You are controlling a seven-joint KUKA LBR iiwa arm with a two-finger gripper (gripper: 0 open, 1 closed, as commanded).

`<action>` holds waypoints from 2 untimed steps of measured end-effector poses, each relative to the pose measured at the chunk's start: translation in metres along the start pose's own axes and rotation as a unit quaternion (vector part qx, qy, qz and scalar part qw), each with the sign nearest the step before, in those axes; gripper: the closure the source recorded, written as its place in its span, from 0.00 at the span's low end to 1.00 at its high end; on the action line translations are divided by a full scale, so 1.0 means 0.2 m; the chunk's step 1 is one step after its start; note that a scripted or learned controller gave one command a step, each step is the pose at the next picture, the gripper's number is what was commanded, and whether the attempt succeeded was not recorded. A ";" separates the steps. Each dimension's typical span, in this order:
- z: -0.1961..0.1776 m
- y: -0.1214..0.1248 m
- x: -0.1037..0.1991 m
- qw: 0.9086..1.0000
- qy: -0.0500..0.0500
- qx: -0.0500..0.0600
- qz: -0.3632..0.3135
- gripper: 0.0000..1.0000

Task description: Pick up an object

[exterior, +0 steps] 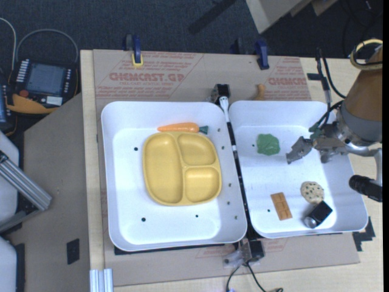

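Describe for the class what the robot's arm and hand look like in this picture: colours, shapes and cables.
The arm is a thick rounded grey body with an orange band above the wrist. Dark cables run alongside it. The hand is small, angular, dark grey metal, ending in narrow fingers.

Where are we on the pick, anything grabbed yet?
Done: nothing lifted. The green crumpled lump, round speckled cookie, flat brown wafer and small black block all lie on the floor of the right white bin. In hand: the gripper hangs over that bin, just right of the green lump, nothing visibly in it. Left: descend, grasp, lift.
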State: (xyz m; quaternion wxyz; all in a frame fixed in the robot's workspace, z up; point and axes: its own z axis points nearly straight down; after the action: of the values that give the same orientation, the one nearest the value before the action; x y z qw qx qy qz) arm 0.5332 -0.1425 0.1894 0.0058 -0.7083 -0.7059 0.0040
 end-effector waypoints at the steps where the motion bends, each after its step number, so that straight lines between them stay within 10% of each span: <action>1: -0.04 0.02 0.00 1.000 -0.001 -0.007 -0.002 0.00; 2: 0.21 0.05 0.04 1.000 0.000 -0.004 -0.002 0.00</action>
State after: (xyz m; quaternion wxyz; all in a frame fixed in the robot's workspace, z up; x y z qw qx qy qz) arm 0.5427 -0.1345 0.1466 0.0026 -0.7069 -0.7073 0.0011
